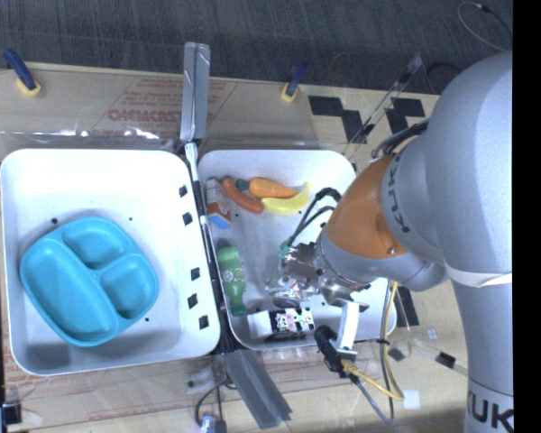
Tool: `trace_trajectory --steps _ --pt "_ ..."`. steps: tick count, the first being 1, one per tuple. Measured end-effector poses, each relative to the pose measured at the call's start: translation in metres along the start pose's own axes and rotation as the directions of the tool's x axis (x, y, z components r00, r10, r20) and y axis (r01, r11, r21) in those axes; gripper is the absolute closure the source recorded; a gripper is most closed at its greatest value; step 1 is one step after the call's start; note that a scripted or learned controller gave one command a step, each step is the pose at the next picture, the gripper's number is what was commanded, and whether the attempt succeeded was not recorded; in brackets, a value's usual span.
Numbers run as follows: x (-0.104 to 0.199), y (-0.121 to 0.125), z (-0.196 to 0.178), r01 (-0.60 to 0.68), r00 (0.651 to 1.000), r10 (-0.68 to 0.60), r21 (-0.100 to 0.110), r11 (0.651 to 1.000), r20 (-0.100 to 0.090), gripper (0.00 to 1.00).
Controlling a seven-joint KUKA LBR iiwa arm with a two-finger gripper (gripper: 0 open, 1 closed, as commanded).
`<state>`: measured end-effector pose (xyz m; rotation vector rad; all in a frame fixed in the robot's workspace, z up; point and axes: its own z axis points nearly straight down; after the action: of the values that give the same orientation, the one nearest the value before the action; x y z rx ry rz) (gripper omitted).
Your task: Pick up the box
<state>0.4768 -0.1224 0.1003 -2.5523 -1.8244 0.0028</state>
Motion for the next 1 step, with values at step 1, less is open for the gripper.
trace_trajectory --steps 1 --pt "0.0606 0.0763 -0.0468 -0.168 0.986 0.168 0.001 0.986 0.001 1.0"
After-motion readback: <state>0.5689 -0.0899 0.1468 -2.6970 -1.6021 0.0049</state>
